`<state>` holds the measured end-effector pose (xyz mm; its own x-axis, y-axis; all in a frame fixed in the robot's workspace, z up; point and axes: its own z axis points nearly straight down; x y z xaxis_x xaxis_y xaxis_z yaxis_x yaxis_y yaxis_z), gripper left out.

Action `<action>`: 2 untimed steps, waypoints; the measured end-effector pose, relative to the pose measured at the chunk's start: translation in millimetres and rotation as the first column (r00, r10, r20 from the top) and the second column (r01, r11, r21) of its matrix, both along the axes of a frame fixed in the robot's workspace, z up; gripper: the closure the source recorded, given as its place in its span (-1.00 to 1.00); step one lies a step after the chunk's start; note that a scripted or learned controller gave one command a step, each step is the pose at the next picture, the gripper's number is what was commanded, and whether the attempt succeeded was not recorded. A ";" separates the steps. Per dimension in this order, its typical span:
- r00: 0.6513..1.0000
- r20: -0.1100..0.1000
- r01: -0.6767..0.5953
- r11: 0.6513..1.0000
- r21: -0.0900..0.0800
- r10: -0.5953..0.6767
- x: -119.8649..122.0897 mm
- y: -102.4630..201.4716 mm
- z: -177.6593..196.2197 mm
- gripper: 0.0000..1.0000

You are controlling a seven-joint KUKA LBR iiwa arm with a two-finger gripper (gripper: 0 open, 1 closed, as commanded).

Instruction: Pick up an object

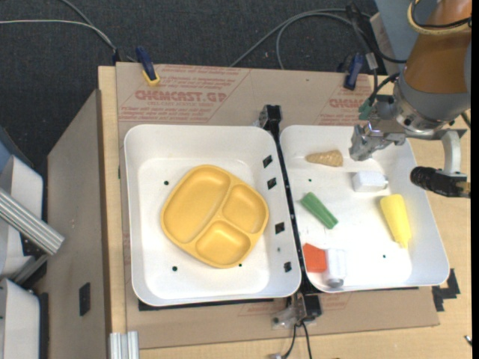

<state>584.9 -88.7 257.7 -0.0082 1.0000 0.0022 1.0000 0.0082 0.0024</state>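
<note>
Desk: brown cardboard-covered surface printed with red lettering, carrying two shallow white bins side by side, with blue clamps at its far edge.

Left bin: holds one yellow divided plate with three compartments, lying flat near the centre.

Right bin: holds five loose items.
- Tan cone-shaped piece, lying on its side near the far wall, just left of the end effector.
- Small white block, in the far half, just below and to the right of the end effector.
- Green bar, lying diagonally toward the left side of the bin.
- Yellow corn-like piece, lying lengthwise on the right side, well apart from the green bar.
- Orange-red block, at the near left corner, touching or just beside a white and grey item at the near wall.

Arm: grey with an orange band, reaching in from the right over the far right corner of the right bin.

End effector: metallic, poised over the far part of the right bin, between the tan cone-shaped piece and the small white block. Nothing visible between its fingers; whether they stand open or closed cannot be told from this angle.
</note>
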 end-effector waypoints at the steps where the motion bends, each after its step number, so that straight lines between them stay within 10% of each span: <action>1: 1.000 0.000 0.001 1.000 -0.001 -0.001 25.1 50.9 -0.6 1.00; 2: 1.000 0.000 0.001 1.000 0.000 -0.001 37.6 99.6 0.7 1.00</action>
